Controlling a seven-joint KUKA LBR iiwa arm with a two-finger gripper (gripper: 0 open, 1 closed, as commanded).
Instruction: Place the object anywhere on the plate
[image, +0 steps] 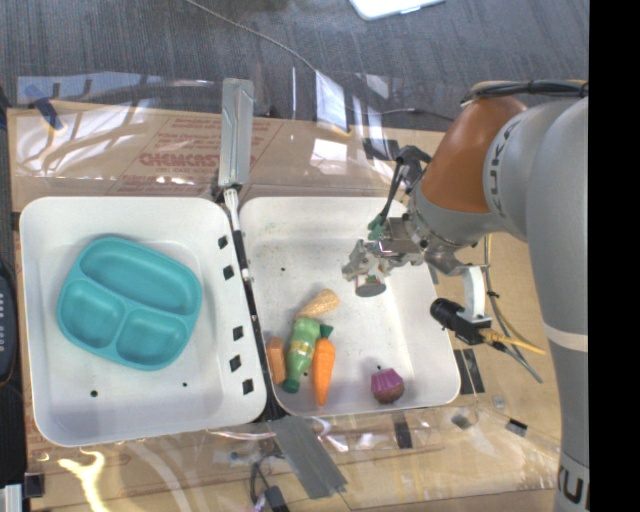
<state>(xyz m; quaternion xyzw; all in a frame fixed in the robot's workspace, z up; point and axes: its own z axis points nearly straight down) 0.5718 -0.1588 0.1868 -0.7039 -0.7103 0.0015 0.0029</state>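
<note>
Tape: grey strip (305, 455) on the bench's front edge, just below where the two bins meet.
Bench: brown board (150, 150) with shiny clear film over it; dark ribbed floor behind.
Left bin: white (40, 400), with a blue plate (128, 300) that has three parts.
Right bin: white (420, 340), with toy food near its front wall.
Toys: orange carrot (323, 368), green bottle (301, 350) touching it, tan cone (320, 302) just behind, small orange piece (276, 360) by the left wall, purple toy (387, 384) to the right.
Arm: grey and orange (480, 170), coming in from the right.
Gripper: over the right bin (368, 268); cannot tell how far open it is; nothing seen in it.
Toys and gripper: all toys lie in front of the gripper, apart from it; the cone is nearest.
</note>
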